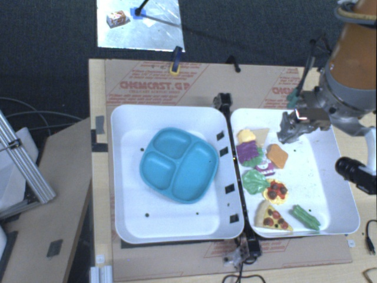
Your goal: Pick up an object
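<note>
I see the toy food pieces lying loose in the right bin [339, 175], bunched along its left side. An orange block [277, 155] sits nearest the tool [288, 133], just below and left of it. Beside the block lie a purple piece [249, 152] and, above that, a small yellow-topped piece [246, 136]. Lower down I make out a green leafy piece [254, 181], a round red-and-yellow piece [276, 191], a pizza slice [273, 217] near the front wall, and a green pod [306, 216] to its right.

The arm [353, 58] comes in from the right, its orange band high over the bin's far right corner, the grey wrist bent down and leftward. The tool hangs over the upper part of the right bin, close to the orange block, though I cannot tell whether it touches anything. From this angle the tool reads as a dark mass, so I cannot tell whether it is released or clenched; I see nothing gripped in it.

The left bin [126, 217] holds a blue divided plate [178, 164], lying flat near its middle and turned a little askew. Both bins sit side by side on a cardboard sheet [159, 84] on the bench.
</note>
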